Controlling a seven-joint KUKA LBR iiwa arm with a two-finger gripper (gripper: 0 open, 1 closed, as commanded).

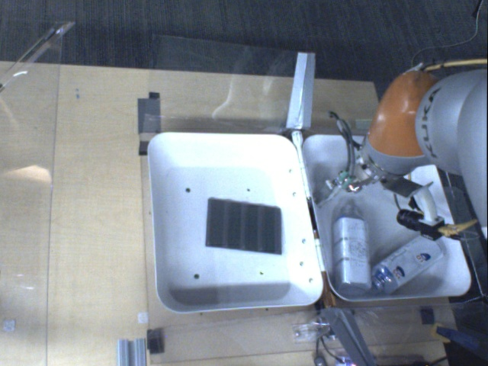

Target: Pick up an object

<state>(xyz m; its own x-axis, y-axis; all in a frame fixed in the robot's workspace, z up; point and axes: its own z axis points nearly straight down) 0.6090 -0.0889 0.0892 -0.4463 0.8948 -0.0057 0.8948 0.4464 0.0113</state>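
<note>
In the right bin [457,284] a silver can [351,248] lies lengthwise near the left wall. Beside it, a clear plastic bottle with a blue label [406,265] lies slanted toward the front right corner. My gripper [344,181] hangs low in the back half of this bin, just behind the can's top end, under the grey arm with its orange band [399,124]. Nothing shows in the gripper. A dark ribbed rectangular mat [244,225] lies flat in the middle of the left bin [171,166].
The two bins meet along a shared wall [311,219]. A metal post [300,90] stands behind that joint. A clear panel [30,166] covers the bench on the left. Brackets and cables sit at the bench's front edge [328,334].
</note>
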